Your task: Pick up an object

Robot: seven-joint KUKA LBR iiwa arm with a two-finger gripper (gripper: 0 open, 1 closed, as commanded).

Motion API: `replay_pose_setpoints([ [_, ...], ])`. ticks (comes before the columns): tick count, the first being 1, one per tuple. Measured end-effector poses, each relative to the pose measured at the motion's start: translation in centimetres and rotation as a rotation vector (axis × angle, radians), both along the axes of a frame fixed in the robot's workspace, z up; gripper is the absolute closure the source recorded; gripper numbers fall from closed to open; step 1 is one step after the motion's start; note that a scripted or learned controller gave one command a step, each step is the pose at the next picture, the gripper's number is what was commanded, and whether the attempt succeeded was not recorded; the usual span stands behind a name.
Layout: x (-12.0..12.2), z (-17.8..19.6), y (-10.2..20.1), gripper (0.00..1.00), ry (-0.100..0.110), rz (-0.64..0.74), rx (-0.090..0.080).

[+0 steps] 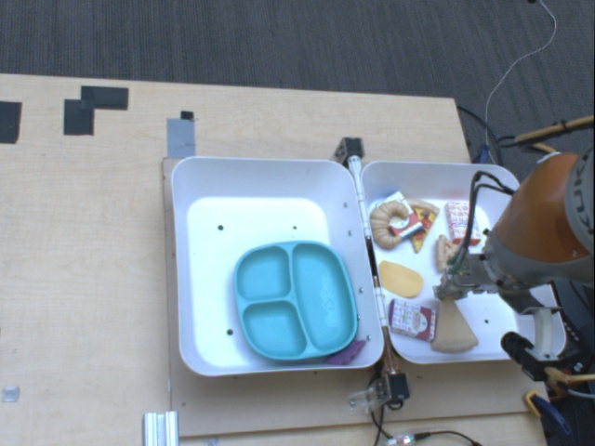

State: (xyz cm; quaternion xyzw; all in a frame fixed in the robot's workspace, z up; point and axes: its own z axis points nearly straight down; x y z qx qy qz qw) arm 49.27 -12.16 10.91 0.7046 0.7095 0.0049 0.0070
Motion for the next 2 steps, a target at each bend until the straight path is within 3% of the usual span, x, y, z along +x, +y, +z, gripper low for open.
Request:
replay_pose_setpoints([
  [1,0.0,0.0,0.0,0.0,0.0,0.0,0.0],
  [2,-0.4,-2.2,3.5,0.0,0.008,-0.005,-0.001],
])
